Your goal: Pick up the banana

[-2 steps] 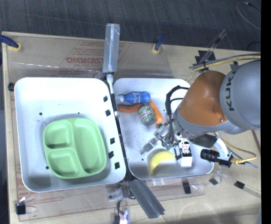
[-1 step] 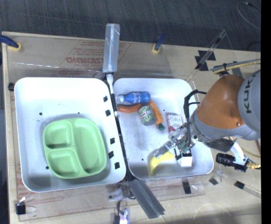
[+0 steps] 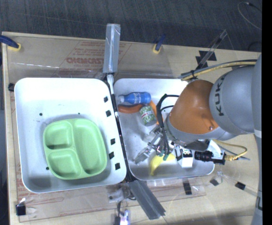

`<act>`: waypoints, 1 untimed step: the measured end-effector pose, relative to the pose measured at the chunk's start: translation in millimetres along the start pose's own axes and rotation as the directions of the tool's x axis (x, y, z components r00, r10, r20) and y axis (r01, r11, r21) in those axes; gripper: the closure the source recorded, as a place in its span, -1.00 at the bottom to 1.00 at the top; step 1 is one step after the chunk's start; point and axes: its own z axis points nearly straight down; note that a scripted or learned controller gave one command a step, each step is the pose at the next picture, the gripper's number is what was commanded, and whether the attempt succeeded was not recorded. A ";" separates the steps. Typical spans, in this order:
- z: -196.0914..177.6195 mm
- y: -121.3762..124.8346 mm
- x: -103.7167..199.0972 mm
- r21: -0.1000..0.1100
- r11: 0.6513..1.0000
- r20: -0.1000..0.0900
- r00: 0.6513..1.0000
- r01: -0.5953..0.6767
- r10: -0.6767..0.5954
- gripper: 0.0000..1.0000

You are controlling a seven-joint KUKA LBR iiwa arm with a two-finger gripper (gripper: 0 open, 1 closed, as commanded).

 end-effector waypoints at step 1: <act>-60.3 -11.1 -23.7 -0.001 0.987 0.003 0.987 -0.159 0.159 -1.00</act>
